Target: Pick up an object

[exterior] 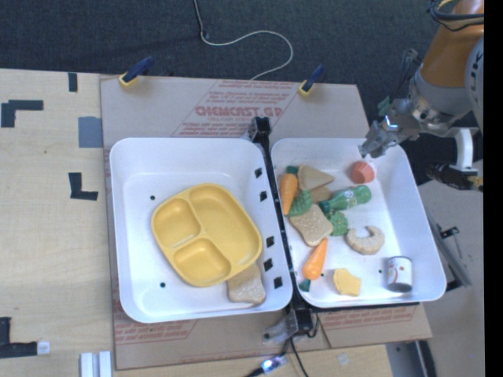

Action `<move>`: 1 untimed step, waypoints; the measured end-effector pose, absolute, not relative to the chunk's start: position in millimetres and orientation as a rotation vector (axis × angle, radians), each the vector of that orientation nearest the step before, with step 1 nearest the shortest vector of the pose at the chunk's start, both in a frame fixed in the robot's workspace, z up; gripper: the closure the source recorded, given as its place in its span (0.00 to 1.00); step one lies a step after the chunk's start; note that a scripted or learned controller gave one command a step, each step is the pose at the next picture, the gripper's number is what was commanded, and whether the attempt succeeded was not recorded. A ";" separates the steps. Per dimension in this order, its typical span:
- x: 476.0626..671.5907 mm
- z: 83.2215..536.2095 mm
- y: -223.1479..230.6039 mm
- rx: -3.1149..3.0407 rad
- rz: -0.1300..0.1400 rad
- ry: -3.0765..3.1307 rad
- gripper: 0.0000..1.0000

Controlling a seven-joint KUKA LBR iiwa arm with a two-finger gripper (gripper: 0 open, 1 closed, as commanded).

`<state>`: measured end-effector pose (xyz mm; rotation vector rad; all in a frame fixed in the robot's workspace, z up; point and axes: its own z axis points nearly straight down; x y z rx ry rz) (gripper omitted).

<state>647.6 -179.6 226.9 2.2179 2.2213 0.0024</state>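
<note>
My gripper (373, 146) hangs over the far right part of the right bin (420, 203), just above and right of a red tomato (361, 171). Nothing shows between its fingers. The right bin holds several toy foods: two carrots (288, 192) (315, 258), bread slices (312, 223), a green vegetable (344, 202), a croissant-like piece (366, 240), a cheese wedge (346, 282) and a small tin can (398, 273).
The left bin (130, 210) carries a yellow divided plate (206, 232) and a bread slice (247, 288) at its near right corner. A black divider clip (260, 128) sits between the bins. A cable (236, 38) loops behind the bench.
</note>
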 end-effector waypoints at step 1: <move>632.0 225.6 -135.0 2.219 -0.002 2.228 1.00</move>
